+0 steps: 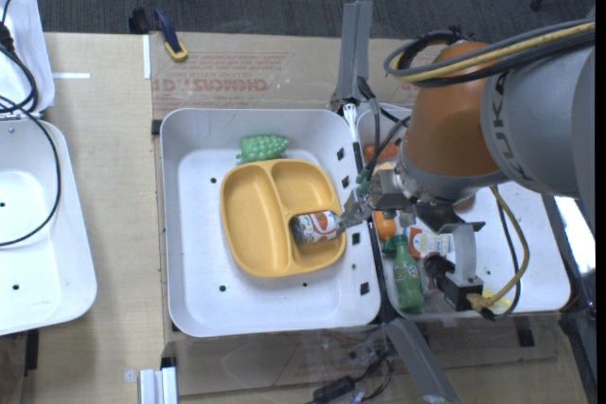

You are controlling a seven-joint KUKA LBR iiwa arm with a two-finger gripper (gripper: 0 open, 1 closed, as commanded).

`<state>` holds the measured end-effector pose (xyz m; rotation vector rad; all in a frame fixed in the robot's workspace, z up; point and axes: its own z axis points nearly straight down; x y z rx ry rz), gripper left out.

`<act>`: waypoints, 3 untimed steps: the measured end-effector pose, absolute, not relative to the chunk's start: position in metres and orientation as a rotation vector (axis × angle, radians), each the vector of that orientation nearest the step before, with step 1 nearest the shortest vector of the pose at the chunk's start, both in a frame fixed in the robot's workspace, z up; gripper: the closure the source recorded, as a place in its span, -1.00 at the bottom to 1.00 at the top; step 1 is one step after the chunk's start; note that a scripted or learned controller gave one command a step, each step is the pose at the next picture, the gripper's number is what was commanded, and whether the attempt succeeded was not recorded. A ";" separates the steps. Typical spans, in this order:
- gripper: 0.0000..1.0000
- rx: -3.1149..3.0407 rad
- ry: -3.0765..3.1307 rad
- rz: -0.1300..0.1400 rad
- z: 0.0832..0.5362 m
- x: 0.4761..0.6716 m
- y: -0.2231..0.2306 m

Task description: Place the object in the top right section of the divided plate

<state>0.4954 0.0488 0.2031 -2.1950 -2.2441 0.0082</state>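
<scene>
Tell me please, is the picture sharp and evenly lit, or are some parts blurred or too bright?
Camera view: light is soft and even; the yellow divided plate and the can in it look reasonably sharp; the white bin is bright, with faint shadows; the arm close to the lens looks softer.

Grey arm [544, 118] with orange band [450, 128], black and yellow cables looping over it

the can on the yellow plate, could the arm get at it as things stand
Probably yes. The can lies on its side in the divided plate, open from above, with the gripper right beside it and nothing between them.
</scene>
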 end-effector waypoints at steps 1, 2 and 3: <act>-1.00 -2.195 -2.244 0.008 0.203 0.495 0.049; -1.00 -2.195 -2.244 0.008 0.203 0.495 0.049; -1.00 -2.195 -2.244 0.008 0.203 0.495 0.049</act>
